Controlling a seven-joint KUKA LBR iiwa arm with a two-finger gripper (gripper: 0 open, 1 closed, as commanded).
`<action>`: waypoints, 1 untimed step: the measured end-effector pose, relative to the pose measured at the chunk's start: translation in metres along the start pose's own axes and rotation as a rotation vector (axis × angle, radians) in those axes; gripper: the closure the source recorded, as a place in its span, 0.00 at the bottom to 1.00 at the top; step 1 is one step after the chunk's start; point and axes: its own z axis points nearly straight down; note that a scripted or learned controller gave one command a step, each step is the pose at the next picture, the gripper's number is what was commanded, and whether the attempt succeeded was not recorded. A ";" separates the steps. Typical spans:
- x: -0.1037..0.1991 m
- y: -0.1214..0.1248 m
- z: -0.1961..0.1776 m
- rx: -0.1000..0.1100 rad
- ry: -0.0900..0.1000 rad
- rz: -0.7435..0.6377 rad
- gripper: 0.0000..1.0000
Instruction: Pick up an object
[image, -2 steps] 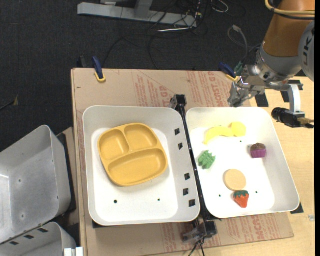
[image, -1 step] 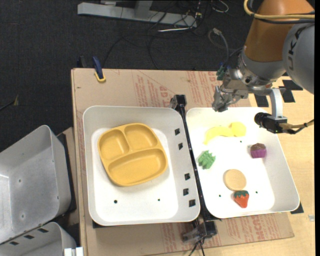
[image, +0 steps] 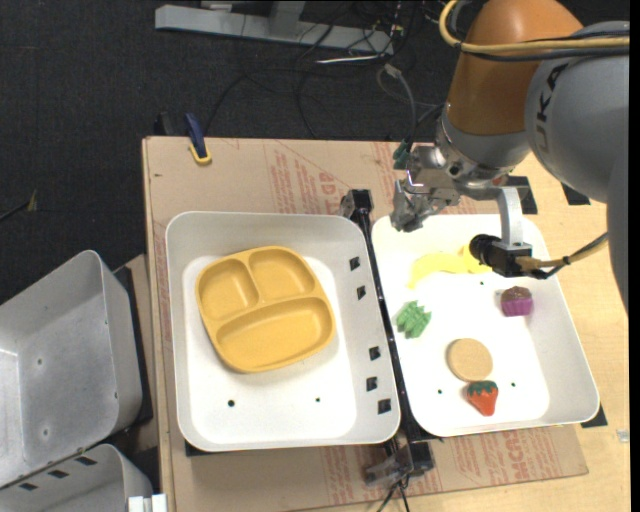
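1. Yellow plastic divided plate (image: 265, 308) lies flat in left white bin (image: 190, 400).
2. Right white bin (image: 570, 390) w/ pick candidates spread apart: green leafy toy (image: 413, 319), yellow banana (image: 443, 266), tan round cookie (image: 468, 358), red strawberry (image: 482, 397), purple block (image: 516, 301).
3. Gripper (image: 408, 215) hovers over right bin's far-left corner, near banana; grasp state: can't tell.

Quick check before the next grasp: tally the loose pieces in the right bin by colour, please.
Yellow: 1, banana-shaped piece
Green: 1, leafy piece
Purple: 1, small block
Tan: 1, round disc
Red: 1, strawberry
Total: 5
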 end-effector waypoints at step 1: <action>0.043 -0.027 0.012 0.001 0.000 0.001 1.00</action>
